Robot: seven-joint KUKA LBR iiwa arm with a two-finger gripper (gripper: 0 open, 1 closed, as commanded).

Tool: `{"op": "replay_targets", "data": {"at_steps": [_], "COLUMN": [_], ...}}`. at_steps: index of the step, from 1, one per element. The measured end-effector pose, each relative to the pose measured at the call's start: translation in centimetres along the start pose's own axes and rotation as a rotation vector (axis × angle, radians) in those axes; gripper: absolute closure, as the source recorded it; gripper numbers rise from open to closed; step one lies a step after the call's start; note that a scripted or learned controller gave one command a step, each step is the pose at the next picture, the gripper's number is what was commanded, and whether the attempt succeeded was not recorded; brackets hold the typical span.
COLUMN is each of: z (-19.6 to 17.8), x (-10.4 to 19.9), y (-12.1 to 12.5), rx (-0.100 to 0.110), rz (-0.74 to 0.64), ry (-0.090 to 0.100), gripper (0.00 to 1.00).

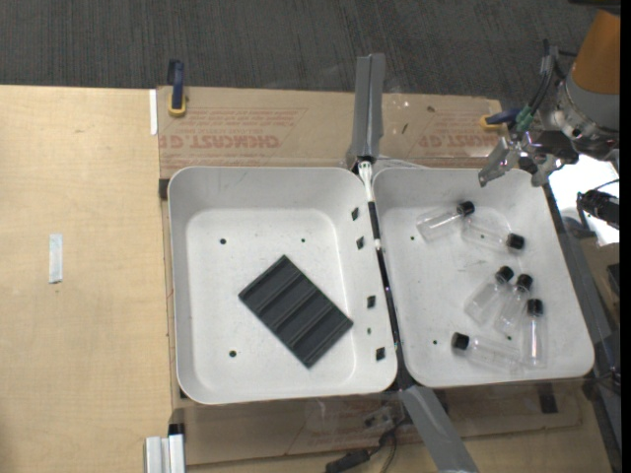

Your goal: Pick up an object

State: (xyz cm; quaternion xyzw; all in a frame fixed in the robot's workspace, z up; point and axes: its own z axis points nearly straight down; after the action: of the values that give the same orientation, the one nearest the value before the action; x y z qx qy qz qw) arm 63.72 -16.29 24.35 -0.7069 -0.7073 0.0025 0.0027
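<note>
Dark grey carpet [276, 18] runs behind a light wood surface [79, 264], with a brown cardboard sheet [266, 131] under the bins' far side. Left white bin [197, 195] and right white bin [562, 348] sit side by side, touching along a grey divider bar [368, 106]. Left bin holds one dark grey ribbed tray [295, 310], lying flat and turned diagonal, near the bin's middle. Right bin holds six clear vials with black caps: one upper vial [441, 221] lying sideways, another [491, 234] just beside it, a cluster of three [511, 299] toward the right wall, and one vial [478, 349] near the front edge. Arm [601, 67] enters from upper right, orange band visible. Gripper [513, 163] hangs over the right bin's far-right corner, above the rim, fingers spread apart with nothing between them, well apart from the vials. Blue-handled clamp [175, 87] on the cardboard's far-left corner. Small white strip [55, 259] on the wood at left.
</note>
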Motion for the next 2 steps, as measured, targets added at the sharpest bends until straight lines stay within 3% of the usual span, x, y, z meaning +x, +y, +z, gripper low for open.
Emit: {"op": "replay_targets", "data": {"at_steps": [1, 2], "z": [12.52, 12.51], "x": [-0.09, -0.09], "y": [2.21, 2.21], "rx": [-0.008, -0.008], "rz": [0.023, 0.023], "ry": [-0.002, -0.002], "gripper": [0.0, 0.0]}}
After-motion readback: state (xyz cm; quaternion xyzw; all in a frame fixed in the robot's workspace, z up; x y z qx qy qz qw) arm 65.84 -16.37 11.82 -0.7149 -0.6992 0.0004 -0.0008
